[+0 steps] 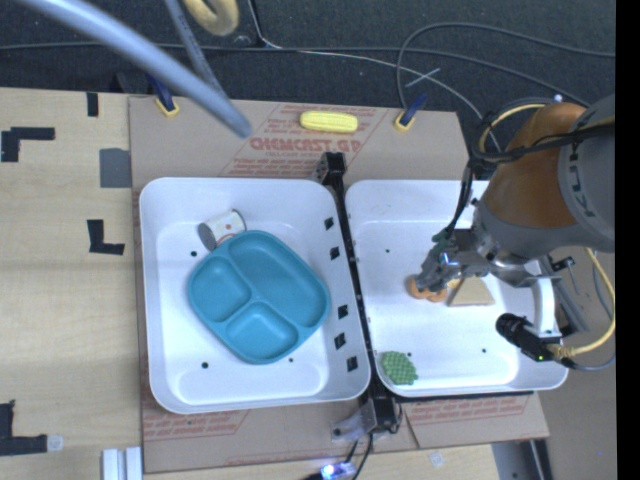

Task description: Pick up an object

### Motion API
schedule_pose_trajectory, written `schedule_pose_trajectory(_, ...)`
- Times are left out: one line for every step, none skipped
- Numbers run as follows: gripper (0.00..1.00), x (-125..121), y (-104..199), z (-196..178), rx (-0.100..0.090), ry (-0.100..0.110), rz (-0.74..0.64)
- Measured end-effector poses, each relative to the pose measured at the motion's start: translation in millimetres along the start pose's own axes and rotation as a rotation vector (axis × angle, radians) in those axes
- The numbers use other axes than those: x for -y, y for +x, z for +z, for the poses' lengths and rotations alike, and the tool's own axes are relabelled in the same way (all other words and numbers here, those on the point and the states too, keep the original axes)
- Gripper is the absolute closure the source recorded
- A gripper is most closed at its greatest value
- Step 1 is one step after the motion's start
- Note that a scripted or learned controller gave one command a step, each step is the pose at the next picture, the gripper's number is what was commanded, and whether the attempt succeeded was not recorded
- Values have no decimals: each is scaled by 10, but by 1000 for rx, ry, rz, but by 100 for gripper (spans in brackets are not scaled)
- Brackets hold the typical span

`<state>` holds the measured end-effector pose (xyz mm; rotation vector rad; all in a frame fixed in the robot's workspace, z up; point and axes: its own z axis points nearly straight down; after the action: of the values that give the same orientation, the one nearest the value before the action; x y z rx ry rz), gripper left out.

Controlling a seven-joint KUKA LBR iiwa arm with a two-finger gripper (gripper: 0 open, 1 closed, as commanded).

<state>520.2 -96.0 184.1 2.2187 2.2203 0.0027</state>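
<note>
In the right bin [400, 208], my gripper [440, 274] is lowered over a small orange object [428, 289] lying next to a tan wedge-shaped piece [472, 293]. The gripper's dark tip sits right on top of the orange object and hides part of it. A green knobbly object [399, 368] lies near the right bin's front left corner. The left bin [160, 208] holds a blue divided plate [258, 294] and a small white cup [220, 230] lying on its side behind the plate.
A yellow corn-like object [328, 122] lies on the cardboard behind the bins. The black divider [345, 268] runs between the two bins. Cables loop over the bench behind the right bin, and the grey-and-orange arm [545, 188] covers the right bin's right side.
</note>
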Motion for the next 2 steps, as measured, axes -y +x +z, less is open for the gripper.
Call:
schedule_pose_trajectory(100, -64, 12, -436, 0, 0, -1)
schedule_pose_trajectory(100, -161, 639, -408, -3, 5, -7)
